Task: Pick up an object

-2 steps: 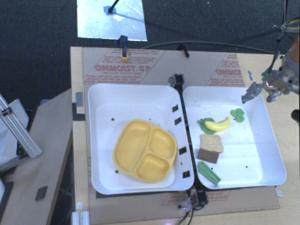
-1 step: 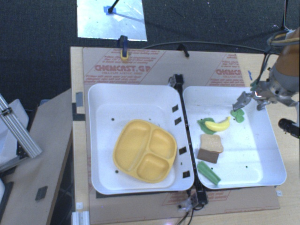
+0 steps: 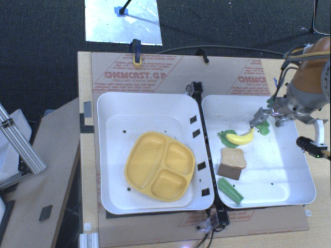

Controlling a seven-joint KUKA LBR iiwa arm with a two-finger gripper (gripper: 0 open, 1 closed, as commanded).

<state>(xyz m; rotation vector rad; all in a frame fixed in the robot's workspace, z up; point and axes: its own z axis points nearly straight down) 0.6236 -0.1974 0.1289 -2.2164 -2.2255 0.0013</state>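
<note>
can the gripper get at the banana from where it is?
Probably yes. The gripper hangs just right of the banana in the right bin, nothing between them; a green piece lies against the banana's far side.

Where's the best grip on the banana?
Probably mid-body of the banana, from above, fingers closing across its narrow width. It lies flat, curving up toward the gripper; its left end touches a green piece, so stay right of that.

Two white bins [image 3: 155,99], one yellow tray [image 3: 160,165], one banana [image 3: 241,137], one sandwich [image 3: 232,163], perhaps three green pieces [image 3: 230,190].
</note>
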